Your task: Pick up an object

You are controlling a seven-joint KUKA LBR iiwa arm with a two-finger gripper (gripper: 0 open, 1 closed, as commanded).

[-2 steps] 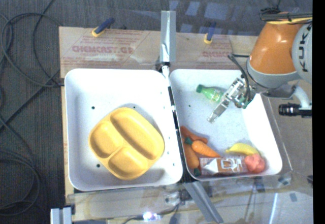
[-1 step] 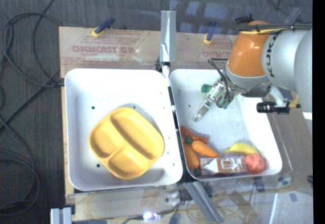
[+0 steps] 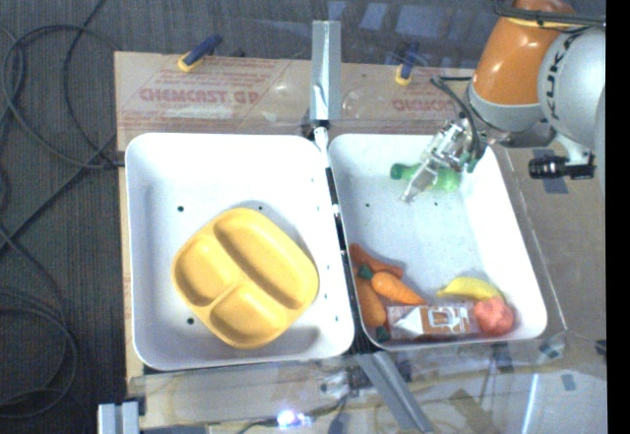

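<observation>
- Gripper (image 3: 433, 169) at upper right of frame, over the right bin (image 3: 517, 225); jaw state cannot be told.
- Green object (image 3: 402, 169) just beside gripper, upper part of right bin.
- Yellow divided plate (image 3: 246, 277) in left bin (image 3: 148, 225).

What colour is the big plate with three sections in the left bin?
The plate is yellow, seen clearly in the camera view, lying in the white left bin.

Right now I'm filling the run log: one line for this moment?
arm: over right white bin | gripper: above small green object | grasp: unclear
</observation>
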